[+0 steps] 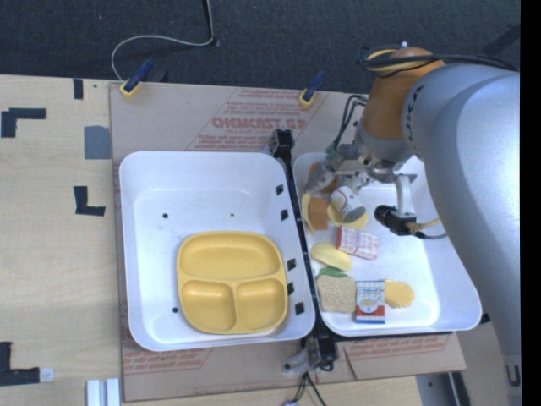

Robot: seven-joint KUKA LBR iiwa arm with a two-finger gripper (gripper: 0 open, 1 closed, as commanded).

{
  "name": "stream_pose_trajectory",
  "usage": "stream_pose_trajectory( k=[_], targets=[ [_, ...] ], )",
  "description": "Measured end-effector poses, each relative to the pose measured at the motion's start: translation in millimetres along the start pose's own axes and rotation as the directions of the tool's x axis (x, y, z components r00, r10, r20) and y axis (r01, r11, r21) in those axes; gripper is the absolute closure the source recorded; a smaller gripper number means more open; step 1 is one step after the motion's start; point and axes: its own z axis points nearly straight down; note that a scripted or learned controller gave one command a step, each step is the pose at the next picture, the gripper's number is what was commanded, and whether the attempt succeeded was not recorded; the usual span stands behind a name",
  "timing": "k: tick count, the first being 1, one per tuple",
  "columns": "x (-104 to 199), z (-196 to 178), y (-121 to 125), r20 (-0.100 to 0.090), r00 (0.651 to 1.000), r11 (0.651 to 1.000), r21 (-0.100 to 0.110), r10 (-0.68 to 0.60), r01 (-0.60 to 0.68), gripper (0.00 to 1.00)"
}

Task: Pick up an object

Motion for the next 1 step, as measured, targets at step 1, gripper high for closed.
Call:
stream_pose_trajectory(
  k=[1],
  targets=[
    [5.0,0.0,-0.4,0.002,1.0,1.0,0.002,0.0,0.0,0.0]
  ],
)
